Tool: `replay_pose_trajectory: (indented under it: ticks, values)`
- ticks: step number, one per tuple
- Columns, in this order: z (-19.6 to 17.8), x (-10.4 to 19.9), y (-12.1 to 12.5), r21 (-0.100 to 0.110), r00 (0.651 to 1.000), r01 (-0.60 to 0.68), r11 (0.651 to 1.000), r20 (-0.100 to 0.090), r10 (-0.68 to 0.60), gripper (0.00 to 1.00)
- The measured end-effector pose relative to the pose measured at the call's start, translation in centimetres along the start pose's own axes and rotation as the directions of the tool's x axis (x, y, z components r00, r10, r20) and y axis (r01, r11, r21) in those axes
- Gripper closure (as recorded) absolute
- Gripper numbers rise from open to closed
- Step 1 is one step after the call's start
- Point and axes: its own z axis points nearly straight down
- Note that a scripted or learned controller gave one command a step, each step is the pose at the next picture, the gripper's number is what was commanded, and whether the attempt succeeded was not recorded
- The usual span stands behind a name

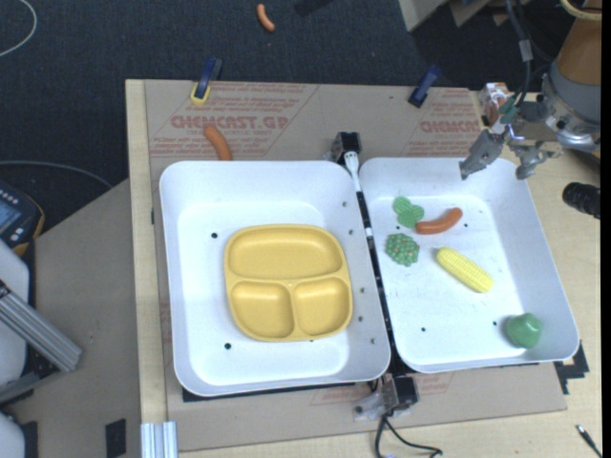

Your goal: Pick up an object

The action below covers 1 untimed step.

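Note:
My gripper (500,167) hangs over the far right corner of the right bin (549,256), open, with nothing between its two fingers. Below and left of it in that bin lie an orange sausage (439,220), a dark green leafy piece (409,211) and a green bumpy piece (402,249). A yellow corn cob (465,269) lies mid-bin. A round green object (522,330) sits in the near right corner. The gripper touches none of them.
The left bin (191,256) holds a yellow divided plate (287,281). A stray sausage (219,142) lies on the cardboard behind the left bin, and another one (265,16) on the dark floor. Blue clamps (205,79) (424,85) grip the board's far edge.

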Motion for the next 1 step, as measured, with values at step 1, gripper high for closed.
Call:
replay_pose_trajectory:
  ticks: [1]
  values:
    - [-0.79, 0.03, 0.20, -0.013, 1.000, 0.003, 1.000, 0.002, -0.003, 0.00]
